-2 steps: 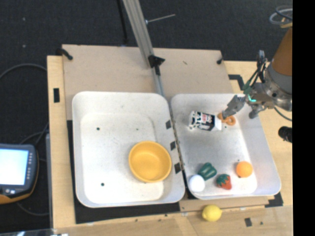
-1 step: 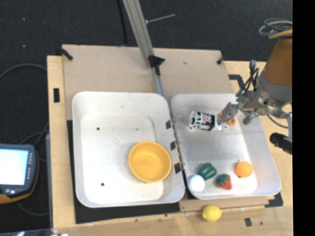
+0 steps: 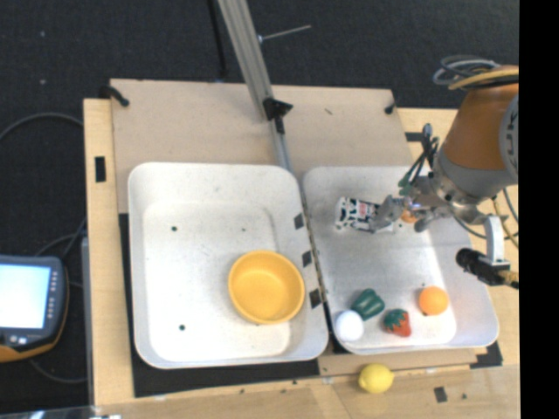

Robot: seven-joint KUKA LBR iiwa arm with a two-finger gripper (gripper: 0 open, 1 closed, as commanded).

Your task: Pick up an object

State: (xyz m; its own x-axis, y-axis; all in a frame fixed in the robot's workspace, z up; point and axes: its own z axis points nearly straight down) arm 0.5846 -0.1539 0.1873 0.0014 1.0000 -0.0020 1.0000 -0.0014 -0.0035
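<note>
Both white bins sit level, yet the gripper (image 3: 382,217), grip unclear, touches the carton (image 3: 354,213) off-centre and might shove it aside.

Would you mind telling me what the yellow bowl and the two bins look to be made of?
The yellow bowl looks like moulded plastic: uniform colour, smooth matte surface, thick rounded rim. The left bin and right bin also seem plastic, white with rounded corners and dark scuff specks, though coated metal is possible.

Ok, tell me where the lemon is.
The lemon lies on the bench outside the bins, at the bottom of the camera view, just below the right bin and the white ball.
</note>
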